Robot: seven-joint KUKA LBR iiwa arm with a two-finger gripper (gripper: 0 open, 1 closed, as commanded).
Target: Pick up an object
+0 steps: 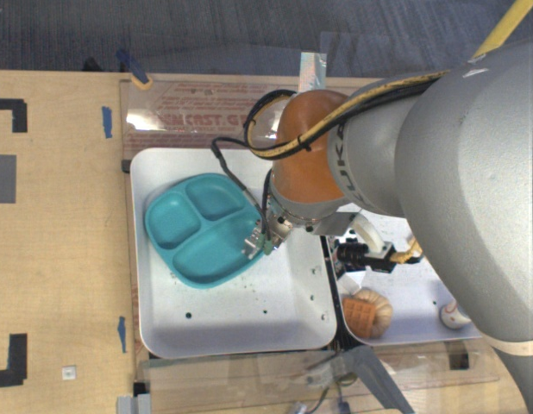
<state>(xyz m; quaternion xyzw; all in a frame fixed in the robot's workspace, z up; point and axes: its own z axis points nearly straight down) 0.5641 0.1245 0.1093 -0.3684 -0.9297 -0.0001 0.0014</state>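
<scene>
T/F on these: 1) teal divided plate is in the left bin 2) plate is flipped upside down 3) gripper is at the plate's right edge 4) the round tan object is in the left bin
1) True: the teal divided plate lies in the left bin.
2) False: its compartments face up.
3) True: the gripper sits at the plate's right rim.
4) False: the round tan object lies in the right bin.
</scene>
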